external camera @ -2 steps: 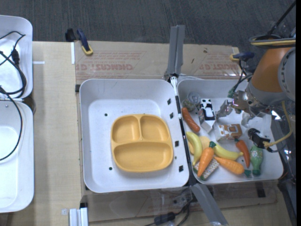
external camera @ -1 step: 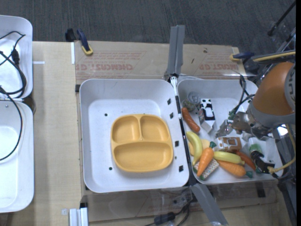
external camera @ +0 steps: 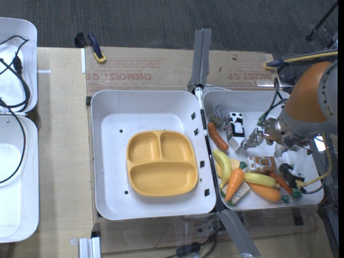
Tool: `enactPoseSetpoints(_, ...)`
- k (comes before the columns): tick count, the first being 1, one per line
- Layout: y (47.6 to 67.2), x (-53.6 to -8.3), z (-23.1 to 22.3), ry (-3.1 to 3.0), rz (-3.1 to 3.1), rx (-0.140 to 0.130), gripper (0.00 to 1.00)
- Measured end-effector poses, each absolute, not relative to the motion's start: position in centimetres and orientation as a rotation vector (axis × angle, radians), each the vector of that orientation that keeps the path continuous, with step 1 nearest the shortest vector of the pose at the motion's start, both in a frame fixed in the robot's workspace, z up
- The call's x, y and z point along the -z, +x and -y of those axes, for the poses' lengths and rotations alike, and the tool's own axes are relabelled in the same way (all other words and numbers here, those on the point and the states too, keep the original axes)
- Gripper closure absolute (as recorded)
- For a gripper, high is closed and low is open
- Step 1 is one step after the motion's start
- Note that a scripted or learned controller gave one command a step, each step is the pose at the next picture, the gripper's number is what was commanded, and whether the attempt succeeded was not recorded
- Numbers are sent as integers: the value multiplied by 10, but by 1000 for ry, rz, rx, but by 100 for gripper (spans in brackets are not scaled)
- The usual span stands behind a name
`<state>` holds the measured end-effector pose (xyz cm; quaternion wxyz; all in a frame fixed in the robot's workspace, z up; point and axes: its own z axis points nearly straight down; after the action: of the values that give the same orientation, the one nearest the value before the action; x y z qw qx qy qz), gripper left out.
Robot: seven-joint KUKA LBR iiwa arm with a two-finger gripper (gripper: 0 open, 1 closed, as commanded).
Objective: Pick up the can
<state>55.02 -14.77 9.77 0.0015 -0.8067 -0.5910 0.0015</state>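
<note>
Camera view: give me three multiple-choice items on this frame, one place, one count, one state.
1. Where does the yellow three-compartment plastic tray lie?
A. left white bin
B. right white bin
C. on the cardboard

2. How many orange toy carrots lie in the right white bin?
A. none
B. one
C. at least two

3. Where is the grey metal two-finger tool?
A. over the left bin
B. over the right bin, above the clutter
C. outside both bins

Key: 1 A, the tray sits inside the left white bin. 2 C, one carrot lies beside another. 3 B, it hangs above the toys there.
</note>
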Motion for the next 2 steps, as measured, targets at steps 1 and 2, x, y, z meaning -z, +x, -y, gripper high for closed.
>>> enactPoseSetpoints(1,495,-91,154,-2694,1617,2,0)
enactPoseSetpoints(2,553,-272,192,-2710,1587,-9,0)
